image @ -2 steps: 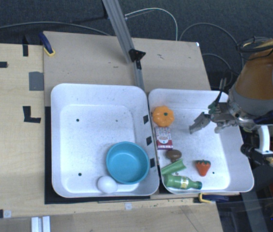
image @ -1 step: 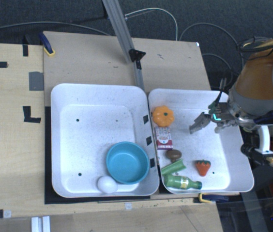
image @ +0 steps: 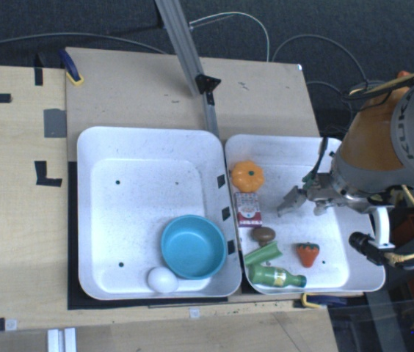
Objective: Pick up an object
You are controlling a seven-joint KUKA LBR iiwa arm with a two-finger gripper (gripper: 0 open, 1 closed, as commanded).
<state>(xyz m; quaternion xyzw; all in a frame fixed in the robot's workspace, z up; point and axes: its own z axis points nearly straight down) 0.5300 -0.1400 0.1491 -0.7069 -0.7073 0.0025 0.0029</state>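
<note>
Objects for picking are gathered along the left side and near edge of the right-hand bin [image: 337,152]; an orange pumpkin [image: 247,176] is seen nearest the far wall, with a small red-and-white carton [image: 248,209] just below it and a brown egg-shaped piece [image: 263,235] below that; a green tube [image: 263,254] is laid at a slant near the bin's front left corner, and a green bottle [image: 277,276] is stretched on its side along the front rim, just beside the tube; a red strawberry [image: 308,253] is set apart from the row, toward the middle of the bin floor. The gripper [image: 302,197] is shown over the bare centre of this bin, between the carton and the arm's grey wrist, with its fingers spread apart and nothing caught between them; the strawberry is seen below it and the carton to its left, neither touched. In the left-hand bin [image: 104,160], a blue bowl [image: 192,246] is placed near the front right corner, with a white ball [image: 162,279] touching its rim at the front.
</note>
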